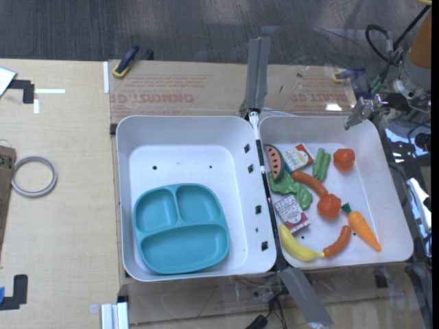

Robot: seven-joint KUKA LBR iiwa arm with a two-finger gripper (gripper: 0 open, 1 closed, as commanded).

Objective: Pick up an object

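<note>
The gripper (361,112) is hanging at the upper right, grip impossible to tell; the tomato (343,158) is lying just below-left.

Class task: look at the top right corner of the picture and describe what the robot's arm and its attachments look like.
An orange band wraps the arm near the frame's edge. Below it sits pale grey and silver metal hardware, and thin black cables loop beside it. The gripper's fingers are too small and blurred to describe.

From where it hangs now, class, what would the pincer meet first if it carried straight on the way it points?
The pincer sits over the far right corner of the right bin, aimed down and inward. It would probably meet the bin's bare white floor near that corner first; the tomato lies just beyond. Depth is hard to judge here.
</note>
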